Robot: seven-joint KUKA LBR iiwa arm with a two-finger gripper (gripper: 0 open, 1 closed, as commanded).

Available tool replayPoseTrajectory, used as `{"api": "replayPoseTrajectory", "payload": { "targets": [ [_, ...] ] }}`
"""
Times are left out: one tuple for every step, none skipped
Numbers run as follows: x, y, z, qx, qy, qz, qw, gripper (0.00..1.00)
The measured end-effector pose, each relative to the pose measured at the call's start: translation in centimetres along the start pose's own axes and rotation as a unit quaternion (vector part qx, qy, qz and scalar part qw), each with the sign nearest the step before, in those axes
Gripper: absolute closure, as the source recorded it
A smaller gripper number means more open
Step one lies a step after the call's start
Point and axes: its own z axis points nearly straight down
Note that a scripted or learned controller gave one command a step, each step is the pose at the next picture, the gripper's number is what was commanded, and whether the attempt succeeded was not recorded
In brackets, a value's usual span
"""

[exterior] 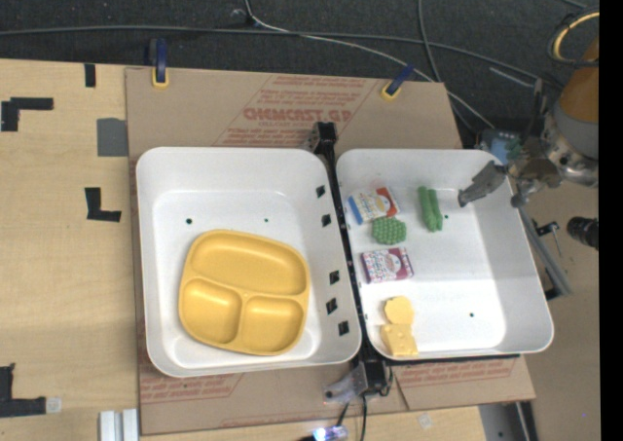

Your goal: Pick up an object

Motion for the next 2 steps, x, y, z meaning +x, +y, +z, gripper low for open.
{"api": "replayPoseTrajectory", "payload": {
  "targets": [
    [0.0, 0.3, -0.8, -0.006, -0.002, -0.002, 1.0000, 0.00],
    [0.8, 0.9, 4.3, -0.004, -0.001, -0.002, 1.0000, 0.00]
  ]
}}
